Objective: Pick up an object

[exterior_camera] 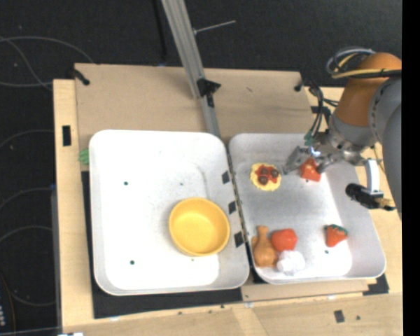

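My gripper hangs over the back of the right bin, below the grey wrist and orange band. Its two grey fingers look spread apart. A small red object sits between them, and I see a gap on its left side. Whether it rests on the bin floor or is raised I cannot tell. To its left lies a small yellow disc with red toppings. Near the front of the same bin are an orange-brown drumstick-like piece, a red tomato-like piece, a white lump and a strawberry-like piece.
The left bin holds a yellow bowl near its front right. A slanted metal pole rises behind the bins. A black-and-white fitting sits at the right bin's right rim. The wooden bench surrounds both bins.
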